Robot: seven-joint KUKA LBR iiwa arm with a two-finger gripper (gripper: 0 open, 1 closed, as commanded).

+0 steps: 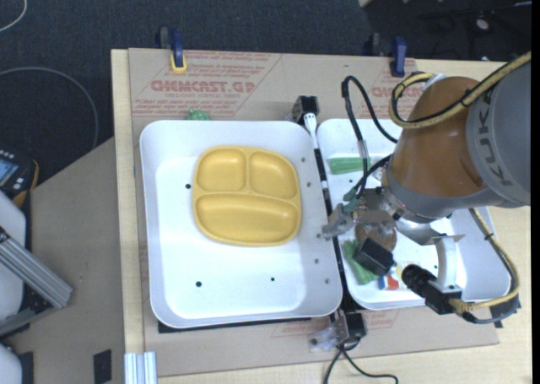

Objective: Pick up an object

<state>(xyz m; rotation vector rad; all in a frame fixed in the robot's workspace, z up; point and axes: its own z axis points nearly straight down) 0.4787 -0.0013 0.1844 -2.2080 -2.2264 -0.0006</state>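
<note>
Brown bench board (228, 78) carries two white bins. Left bin (169, 239) holds a yellow divided plate (247, 195). Gripper (364, 235) sits low in the right bin (481, 277), above green items (363, 268); finger state cannot be determined.

Left bin (169, 230) had loads of open floor all around the yellow divided plate (246, 195). Right bin (481, 277) was way tighter, with the arm (447, 154) hanging over it and green bits (344, 163) crowding the inner wall.
</note>
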